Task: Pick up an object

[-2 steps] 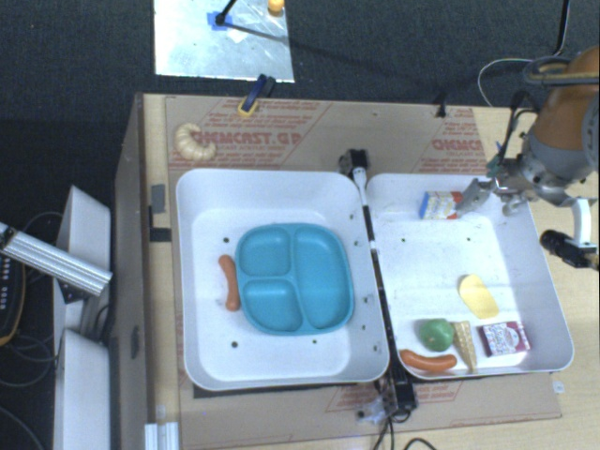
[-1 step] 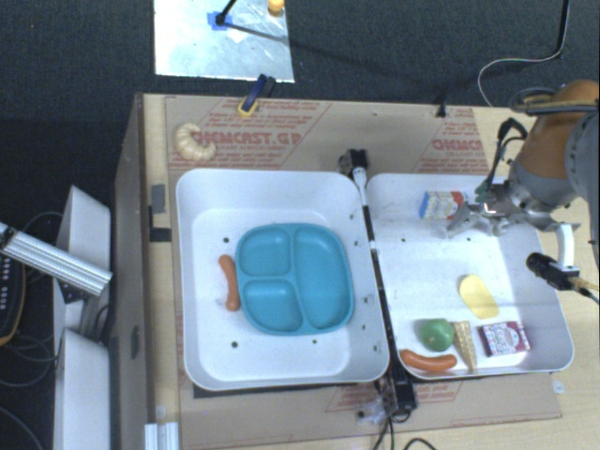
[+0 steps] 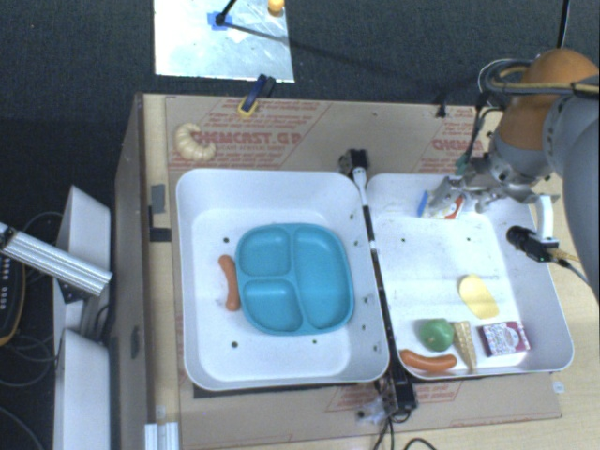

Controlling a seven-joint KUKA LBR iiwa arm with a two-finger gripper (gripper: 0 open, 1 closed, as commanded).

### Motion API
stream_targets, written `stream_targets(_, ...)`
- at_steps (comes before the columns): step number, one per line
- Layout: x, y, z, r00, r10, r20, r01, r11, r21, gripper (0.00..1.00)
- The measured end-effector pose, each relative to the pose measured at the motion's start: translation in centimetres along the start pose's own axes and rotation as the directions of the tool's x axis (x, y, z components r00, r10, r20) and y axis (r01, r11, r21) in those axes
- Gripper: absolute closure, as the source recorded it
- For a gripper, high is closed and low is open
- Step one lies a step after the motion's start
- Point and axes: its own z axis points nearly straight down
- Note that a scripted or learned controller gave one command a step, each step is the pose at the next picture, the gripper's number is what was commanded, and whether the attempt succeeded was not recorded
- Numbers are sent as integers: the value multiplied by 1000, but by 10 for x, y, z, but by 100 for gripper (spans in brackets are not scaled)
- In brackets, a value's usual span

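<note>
Here the gripper (image 3: 457,198) hangs at the right bin's (image 3: 403,279) twelve o'clock edge, its grip unreadable; the yellow piece (image 3: 478,296) lies toward five o'clock.

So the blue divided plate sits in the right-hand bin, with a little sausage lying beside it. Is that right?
Not quite. The camera view shows the blue divided plate in the left bin, not the right one. The rest holds: a little sausage lies beside it, on the bin floor by the plate's left edge.

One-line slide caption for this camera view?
Gripper over right bin's far end; toy food near front; blue tray in left bin.
</note>
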Motion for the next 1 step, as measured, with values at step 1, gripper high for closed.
stream_targets(1, -36, -2, 20, 1000, 0, -4, 0, 1000, 13, 0)
